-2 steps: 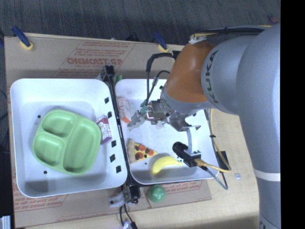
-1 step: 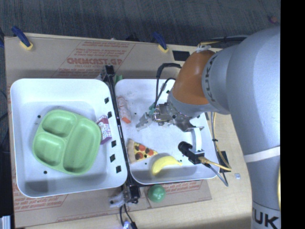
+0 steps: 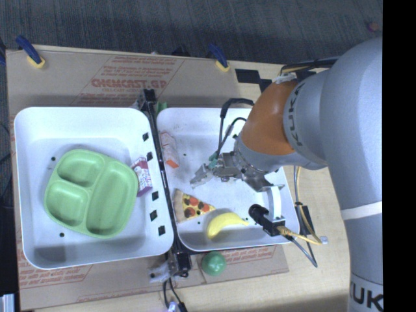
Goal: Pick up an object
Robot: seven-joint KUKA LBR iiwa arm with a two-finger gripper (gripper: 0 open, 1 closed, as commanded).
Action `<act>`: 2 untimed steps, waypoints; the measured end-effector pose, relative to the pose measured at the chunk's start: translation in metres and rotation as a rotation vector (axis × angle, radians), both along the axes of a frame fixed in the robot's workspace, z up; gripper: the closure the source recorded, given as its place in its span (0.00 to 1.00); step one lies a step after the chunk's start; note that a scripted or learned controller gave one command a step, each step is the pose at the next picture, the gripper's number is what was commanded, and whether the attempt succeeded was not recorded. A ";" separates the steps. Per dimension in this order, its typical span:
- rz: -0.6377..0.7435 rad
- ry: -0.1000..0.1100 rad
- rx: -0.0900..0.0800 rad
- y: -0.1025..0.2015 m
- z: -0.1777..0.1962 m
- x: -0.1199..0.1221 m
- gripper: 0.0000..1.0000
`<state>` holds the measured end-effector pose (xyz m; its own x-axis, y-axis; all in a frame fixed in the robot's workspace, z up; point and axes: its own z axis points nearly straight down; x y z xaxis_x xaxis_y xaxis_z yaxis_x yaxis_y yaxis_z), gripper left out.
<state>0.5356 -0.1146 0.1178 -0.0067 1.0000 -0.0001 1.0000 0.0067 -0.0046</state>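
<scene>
My gripper (image 3: 203, 172) is over the middle of the right bin (image 3: 195, 117), pointing left, with nothing visibly in it. A toy pizza slice (image 3: 190, 206) lies just below it near the bin's left wall. To the right of the slice, a yellow banana (image 3: 223, 223) rests by the front wall. Left of the gripper sit a small orange piece (image 3: 171, 163) and a pale clear wrapper (image 3: 166, 142). In the left bin (image 3: 39, 125) lies a green divided plate (image 3: 90, 192), and a purple and white packet (image 3: 143, 175) sits at the plate's right edge.
A green ball (image 3: 212, 262) sits on the bench just outside the right bin's front wall. The arm's grey and orange body (image 3: 305, 122) covers the right side of the right bin. Blue clamps (image 3: 30, 51) hold the cardboard at the back.
</scene>
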 end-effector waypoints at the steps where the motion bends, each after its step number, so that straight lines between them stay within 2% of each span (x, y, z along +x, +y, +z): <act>1: -0.001 -0.001 0.000 -0.048 -0.015 -0.024 0.00; 2: -0.002 -0.003 0.001 -0.073 -0.026 0.043 0.00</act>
<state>0.5785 -0.1873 0.0918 -0.0051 1.0000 0.0006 1.0000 0.0051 -0.0015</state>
